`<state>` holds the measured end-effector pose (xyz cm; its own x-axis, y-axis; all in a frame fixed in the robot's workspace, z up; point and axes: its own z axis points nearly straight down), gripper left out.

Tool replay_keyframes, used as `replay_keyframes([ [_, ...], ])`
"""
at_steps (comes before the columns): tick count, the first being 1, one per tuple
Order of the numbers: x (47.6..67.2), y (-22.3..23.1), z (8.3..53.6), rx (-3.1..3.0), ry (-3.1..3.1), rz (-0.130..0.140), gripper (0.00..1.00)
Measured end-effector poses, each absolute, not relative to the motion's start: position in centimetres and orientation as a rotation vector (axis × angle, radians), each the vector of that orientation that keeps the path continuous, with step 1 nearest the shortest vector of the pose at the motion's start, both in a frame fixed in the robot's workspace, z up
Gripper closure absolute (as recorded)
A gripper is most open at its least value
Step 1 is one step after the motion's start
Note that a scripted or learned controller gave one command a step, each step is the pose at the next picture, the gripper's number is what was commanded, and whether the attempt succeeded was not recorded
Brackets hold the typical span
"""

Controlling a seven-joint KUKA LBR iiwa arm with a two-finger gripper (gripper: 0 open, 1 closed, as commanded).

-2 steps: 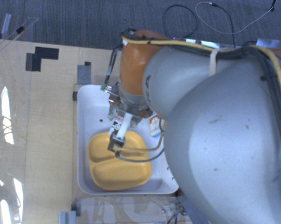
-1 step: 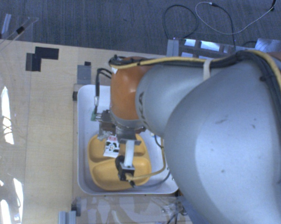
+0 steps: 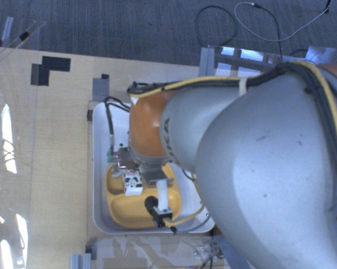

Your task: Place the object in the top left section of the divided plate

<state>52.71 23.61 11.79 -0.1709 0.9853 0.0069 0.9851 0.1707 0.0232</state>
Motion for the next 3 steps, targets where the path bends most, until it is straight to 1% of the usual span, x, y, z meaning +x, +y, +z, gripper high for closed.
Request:
replay_keyframes([
  [1, 54.8, 22.9, 11.7, 1.88, 2.51, 0.034, 1.0],
  [2, 52.5, 21.9, 13.4, 1.7, 2.641, 0.003, 1.0],
  [3, 54.6, 23.1, 11.3, 1.736, 2.598, 0.05, 1.0],
])
